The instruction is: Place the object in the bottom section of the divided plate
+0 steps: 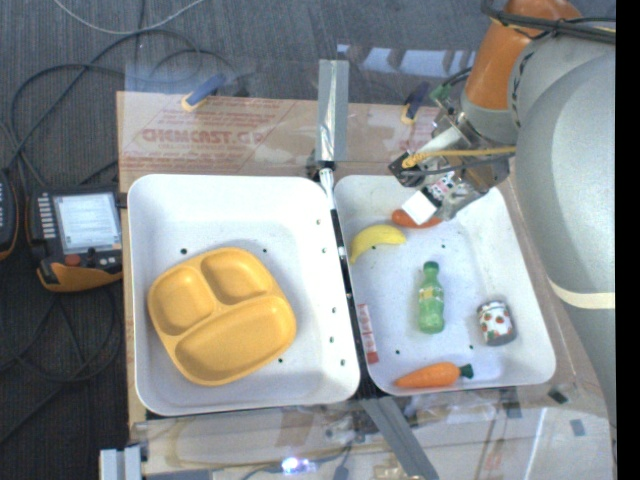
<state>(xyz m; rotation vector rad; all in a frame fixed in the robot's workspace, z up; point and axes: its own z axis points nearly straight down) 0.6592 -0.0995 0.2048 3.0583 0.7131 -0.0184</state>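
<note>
A yellow divided plate (222, 315) lies in the left bin (160, 193), its large bottom section toward the front right. In the right bin (530, 308) lie a yellow banana (376, 239), a green bottle (430, 298), a small patterned white cup (495, 322), an orange carrot (431, 375) and a red-orange piece (415, 218). My gripper (436, 196) hangs over the right bin's back edge, directly above the red-orange piece, which it partly hides.
A metal divider (331, 118) runs between the bins at the back. A cardboard sheet (220, 138) lies behind the left bin. A handheld device (78, 226) and cables sit on the floor at the left. The arm's grey body (575, 188) covers the right side.
</note>
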